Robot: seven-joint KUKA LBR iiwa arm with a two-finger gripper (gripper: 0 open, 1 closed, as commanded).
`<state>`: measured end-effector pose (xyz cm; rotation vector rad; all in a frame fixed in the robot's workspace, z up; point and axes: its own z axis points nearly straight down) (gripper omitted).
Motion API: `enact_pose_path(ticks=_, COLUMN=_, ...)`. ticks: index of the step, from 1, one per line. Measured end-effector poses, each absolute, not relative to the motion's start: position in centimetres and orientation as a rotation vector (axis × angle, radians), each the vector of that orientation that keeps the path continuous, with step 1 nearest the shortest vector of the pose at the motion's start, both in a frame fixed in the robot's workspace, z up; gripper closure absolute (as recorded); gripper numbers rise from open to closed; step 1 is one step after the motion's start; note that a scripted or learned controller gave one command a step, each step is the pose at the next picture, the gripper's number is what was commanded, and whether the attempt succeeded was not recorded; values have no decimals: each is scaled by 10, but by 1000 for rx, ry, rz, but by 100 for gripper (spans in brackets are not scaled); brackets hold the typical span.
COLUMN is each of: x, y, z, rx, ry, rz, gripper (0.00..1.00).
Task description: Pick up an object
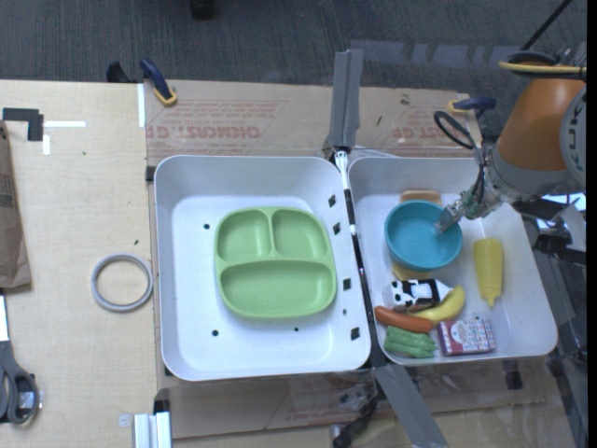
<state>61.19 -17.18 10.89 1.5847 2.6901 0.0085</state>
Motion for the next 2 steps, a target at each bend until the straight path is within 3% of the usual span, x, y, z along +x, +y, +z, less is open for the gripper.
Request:
enact_pose_path(ticks=1, x=645, y=-149, z=97, rx=1576, ry=2707, rz=4, gripper=100)
enact_pose_path(ticks=2, x=643, y=-149, z=94, rx=1579, ry=2711, rz=1, gripper=0)
